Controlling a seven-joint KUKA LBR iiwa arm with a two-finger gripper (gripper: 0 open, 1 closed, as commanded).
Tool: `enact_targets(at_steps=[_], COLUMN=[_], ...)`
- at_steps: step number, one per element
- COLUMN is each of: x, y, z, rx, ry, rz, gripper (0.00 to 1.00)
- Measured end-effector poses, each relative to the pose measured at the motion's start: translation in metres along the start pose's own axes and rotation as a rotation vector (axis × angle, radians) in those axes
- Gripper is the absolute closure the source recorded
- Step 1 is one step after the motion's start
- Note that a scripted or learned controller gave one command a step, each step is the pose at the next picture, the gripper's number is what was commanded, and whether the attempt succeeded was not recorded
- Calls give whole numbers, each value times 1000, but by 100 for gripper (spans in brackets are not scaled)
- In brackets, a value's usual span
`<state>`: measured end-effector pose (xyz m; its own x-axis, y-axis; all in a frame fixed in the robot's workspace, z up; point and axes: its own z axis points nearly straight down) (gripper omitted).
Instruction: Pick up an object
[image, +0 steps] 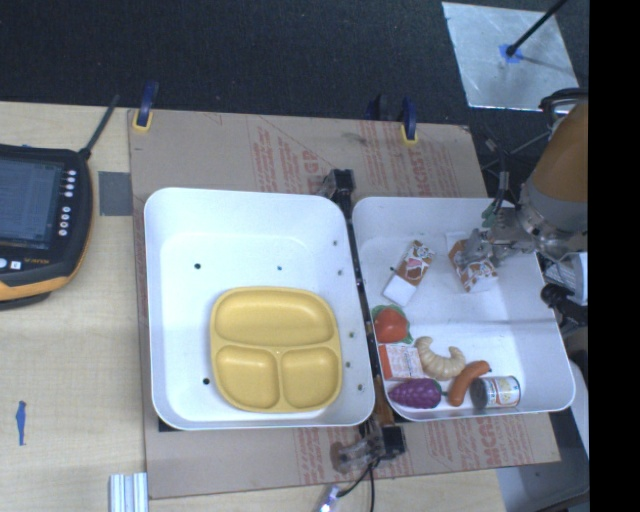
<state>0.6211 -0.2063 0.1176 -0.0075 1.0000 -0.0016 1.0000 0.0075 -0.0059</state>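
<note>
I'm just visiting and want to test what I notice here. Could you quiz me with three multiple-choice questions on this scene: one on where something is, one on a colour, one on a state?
1. Where does the divided tray lie?
A. left bin
B. right bin
C. on the bare bench

2. What colour is that tray?
A. red
B. yellow
C. blue

3. How does the small can rest in the right bin?
A. upright
B. on its side
C. stacked on the tomato

Answers:
1 A, it sits on the floor of the left bin.
2 B, all three compartments are pale yellow.
3 B, its label wall faces up, beside the sausage.
</note>
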Motion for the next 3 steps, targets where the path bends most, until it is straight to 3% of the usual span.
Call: enact_targets(at_steps=[1, 2, 3], x=[33, 90, 133], y=[32, 36, 27], z=[25, -37, -75], rx=[16, -4, -4], ry=[-2, 2, 1], rz=[5, 2, 3], gripper=[100, 100, 100])
